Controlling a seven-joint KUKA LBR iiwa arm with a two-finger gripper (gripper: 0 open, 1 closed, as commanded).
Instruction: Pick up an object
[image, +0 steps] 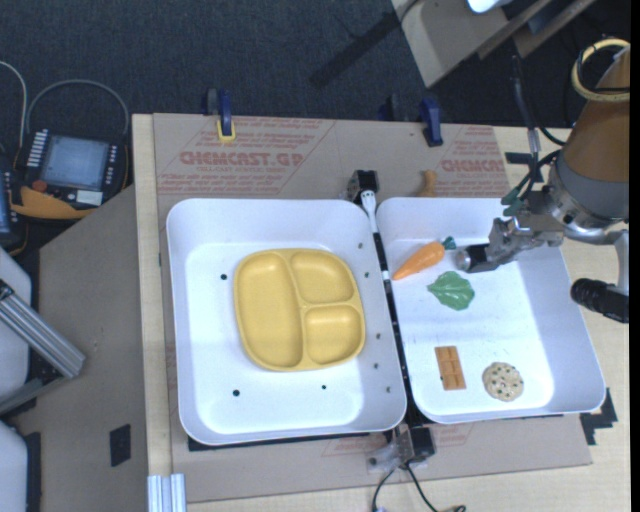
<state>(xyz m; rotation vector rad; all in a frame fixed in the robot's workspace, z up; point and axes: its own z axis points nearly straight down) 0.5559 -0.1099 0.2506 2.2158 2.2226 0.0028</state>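
Observation:
The right white bin (560, 330) holds an orange carrot (418, 259) with a green top, a green leaf (451, 291), a brown wafer (451, 367) and a round cookie (502, 381). My gripper (474, 257) hangs low over the upper part of this bin, just right of the carrot's green end and above the leaf. Nothing is visibly held in it. The grey arm with its orange band (600, 140) reaches in from the right.
The left white bin (200, 300) carries a yellow divided plate (298, 307). A black divider strip (385, 290) runs between the bins. Clamps (225, 112) sit at the cardboard's far edge, and a pendant (70, 165) lies off the bench at left.

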